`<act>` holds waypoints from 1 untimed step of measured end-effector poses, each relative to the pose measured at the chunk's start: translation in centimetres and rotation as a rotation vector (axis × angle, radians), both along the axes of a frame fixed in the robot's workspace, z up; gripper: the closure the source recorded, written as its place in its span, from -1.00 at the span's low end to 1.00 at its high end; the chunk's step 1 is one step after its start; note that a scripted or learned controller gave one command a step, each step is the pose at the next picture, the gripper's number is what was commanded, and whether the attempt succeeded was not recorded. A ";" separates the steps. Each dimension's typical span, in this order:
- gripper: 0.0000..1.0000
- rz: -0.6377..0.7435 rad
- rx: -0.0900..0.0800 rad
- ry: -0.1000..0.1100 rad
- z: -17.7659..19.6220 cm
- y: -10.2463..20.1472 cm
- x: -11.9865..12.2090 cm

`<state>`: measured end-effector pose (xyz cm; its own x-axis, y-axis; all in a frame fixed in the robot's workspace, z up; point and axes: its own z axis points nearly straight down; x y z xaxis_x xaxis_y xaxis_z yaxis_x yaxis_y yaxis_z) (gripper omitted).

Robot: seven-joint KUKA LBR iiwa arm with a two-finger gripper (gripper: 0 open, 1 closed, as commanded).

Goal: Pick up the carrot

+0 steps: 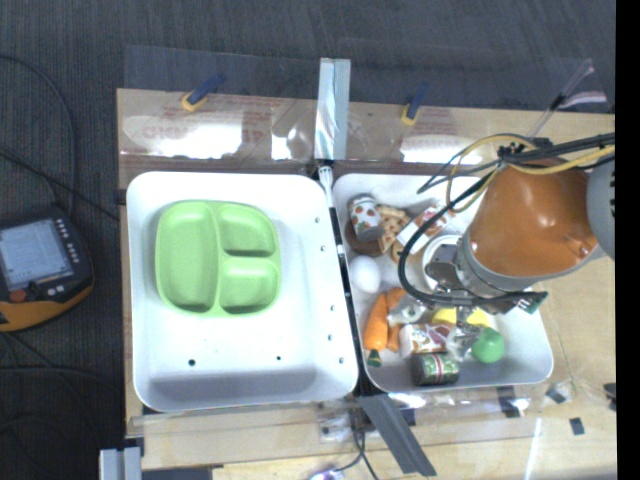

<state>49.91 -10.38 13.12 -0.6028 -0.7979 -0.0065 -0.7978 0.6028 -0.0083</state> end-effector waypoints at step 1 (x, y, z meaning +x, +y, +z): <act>-1.00 -0.218 -0.002 -0.045 -3.1 -0.3 1.7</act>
<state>51.62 -10.64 10.02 -0.7604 -0.6484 -0.0363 -0.6471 0.7613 -0.0425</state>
